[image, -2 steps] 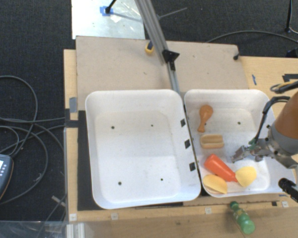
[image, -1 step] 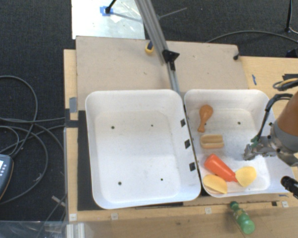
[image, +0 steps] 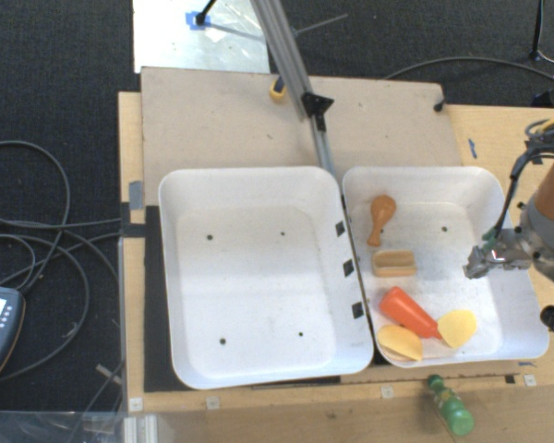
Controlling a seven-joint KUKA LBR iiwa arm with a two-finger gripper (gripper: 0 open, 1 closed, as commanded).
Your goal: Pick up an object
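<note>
Sitting left on the worktop, one white bin adjoins a second bin holding a drumstick, a tan block, a carrot and two yellow chips. The pincer hovers right of the block; how it stands cannot be told.

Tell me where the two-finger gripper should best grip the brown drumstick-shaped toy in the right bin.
Probably across the narrow shaft of the brown drumstick-shaped toy, just below its bulbous upper end, coming straight down from above. It lies flat and slightly slanted on the right white bin, apart from the other toys, so the fingers should close across its long axis. The gripper sits to its right.
</note>
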